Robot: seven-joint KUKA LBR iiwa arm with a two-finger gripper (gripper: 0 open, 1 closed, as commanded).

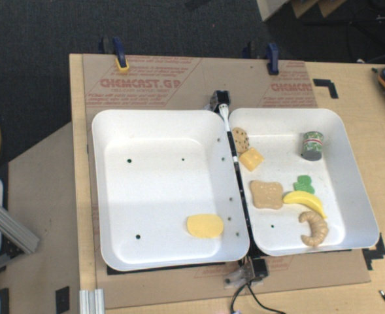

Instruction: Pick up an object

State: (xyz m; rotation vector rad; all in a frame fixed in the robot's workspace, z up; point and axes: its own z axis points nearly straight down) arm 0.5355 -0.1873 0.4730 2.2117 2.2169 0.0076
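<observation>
The right bin (pixel 349 195) holds several toy foods: a small green-labelled can (pixel 312 145) standing at the back right, a speckled cookie (pixel 240 138) and a yellow cheese wedge (pixel 251 159) by the left wall, a slice of toast (pixel 266 194), a green piece (pixel 304 184), a yellow banana (pixel 306 201) and a tan croissant (pixel 314 227) near the front. In the left bin (pixel 114 142) a flat yellow oval piece (pixel 204 226) lies near the front right corner.
Both bins rest on a brown cardboard sheet (pixel 179 77) held by blue clamps (pixel 119 53) at the back edge. A black bracket (pixel 219 99) sits at the back where the bins meet, and cables (pixel 248 286) trail off the front.
</observation>
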